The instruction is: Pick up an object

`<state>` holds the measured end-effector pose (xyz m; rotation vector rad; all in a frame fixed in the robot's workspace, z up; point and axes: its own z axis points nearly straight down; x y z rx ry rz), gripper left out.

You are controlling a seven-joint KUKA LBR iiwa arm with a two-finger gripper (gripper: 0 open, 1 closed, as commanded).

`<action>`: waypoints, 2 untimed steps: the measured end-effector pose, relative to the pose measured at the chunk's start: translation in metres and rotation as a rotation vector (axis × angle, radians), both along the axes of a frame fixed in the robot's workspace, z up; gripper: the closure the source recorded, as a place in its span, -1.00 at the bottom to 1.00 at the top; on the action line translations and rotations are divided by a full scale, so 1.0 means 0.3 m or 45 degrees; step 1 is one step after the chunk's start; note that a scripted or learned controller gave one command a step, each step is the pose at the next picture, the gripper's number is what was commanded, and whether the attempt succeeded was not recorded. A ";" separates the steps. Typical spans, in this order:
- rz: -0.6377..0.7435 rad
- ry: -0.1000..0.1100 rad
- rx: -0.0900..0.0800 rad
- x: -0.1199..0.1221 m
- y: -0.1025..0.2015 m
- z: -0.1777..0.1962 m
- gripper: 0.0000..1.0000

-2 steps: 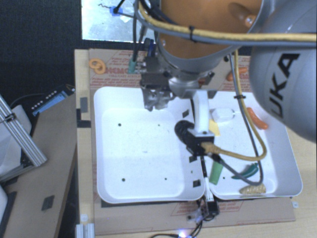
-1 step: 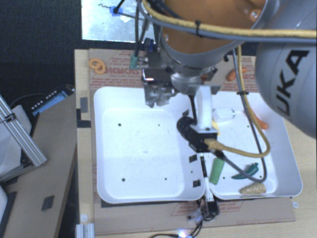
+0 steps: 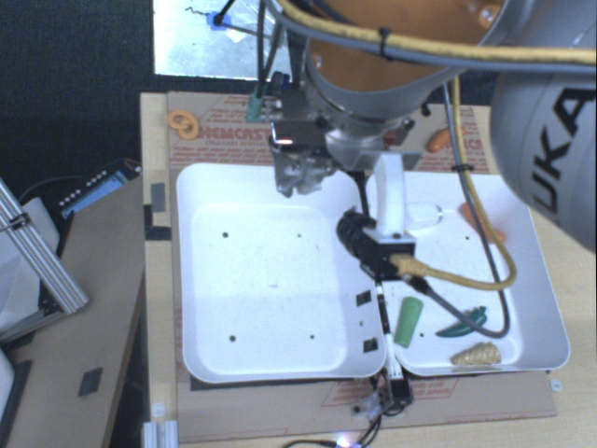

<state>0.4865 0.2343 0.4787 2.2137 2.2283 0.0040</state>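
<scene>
The arm is hanging high over the bins; the gripper (image 3: pixel 300 177) is sitting above the left bin's (image 3: pixel 215 250) far edge, and whether it is open or closed cannot be told. Judging the step as pre-grasp: nothing visibly held. Candidate objects are lying in the right bin (image 3: pixel 541 306): a green cylinder (image 3: pixel 409 321), smooth and stubby, beside a dark green curved piece (image 3: pixel 466 322) and a tan ridged cone (image 3: pixel 477 353). Next move calls for shifting right and descending.

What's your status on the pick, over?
Gripper hovering over left bin's back edge, nothing held. Green cylinder, teal piece, tan cone in right bin. Yellow cable draped across.
</scene>
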 end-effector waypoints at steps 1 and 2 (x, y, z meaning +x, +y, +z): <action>0.000 0.000 0.000 0.000 0.000 0.038 1.00; 0.000 0.000 0.000 0.000 -0.001 0.076 1.00</action>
